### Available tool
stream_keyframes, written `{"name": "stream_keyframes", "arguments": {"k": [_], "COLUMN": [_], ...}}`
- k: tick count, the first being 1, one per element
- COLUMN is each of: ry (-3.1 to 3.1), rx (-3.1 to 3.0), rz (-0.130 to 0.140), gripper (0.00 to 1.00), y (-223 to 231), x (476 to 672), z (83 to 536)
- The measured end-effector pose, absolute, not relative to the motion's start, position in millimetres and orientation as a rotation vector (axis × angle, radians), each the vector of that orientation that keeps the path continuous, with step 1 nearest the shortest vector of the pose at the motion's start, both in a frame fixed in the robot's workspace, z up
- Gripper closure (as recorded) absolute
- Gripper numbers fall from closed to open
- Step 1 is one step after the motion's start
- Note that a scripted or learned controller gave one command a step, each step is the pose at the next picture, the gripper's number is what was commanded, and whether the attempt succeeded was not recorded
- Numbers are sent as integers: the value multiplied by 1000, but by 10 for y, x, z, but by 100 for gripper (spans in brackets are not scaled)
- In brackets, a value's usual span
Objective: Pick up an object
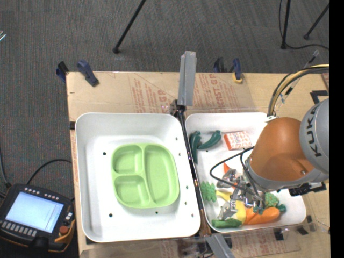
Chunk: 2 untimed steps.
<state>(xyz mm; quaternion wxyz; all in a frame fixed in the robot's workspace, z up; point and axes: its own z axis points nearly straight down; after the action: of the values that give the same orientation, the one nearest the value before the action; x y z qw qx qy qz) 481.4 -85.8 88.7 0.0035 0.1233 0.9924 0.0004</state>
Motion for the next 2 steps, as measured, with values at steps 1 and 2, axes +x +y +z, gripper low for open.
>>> {"name": "stream_keyframes", "arguments": {"k": [1,2], "ry": [3062,3066], "rx": [673,667], "rz": [1,3], "gripper": [0,100], "y": [-842,-837], "x": [4779,4776], "z": [886,974]}}
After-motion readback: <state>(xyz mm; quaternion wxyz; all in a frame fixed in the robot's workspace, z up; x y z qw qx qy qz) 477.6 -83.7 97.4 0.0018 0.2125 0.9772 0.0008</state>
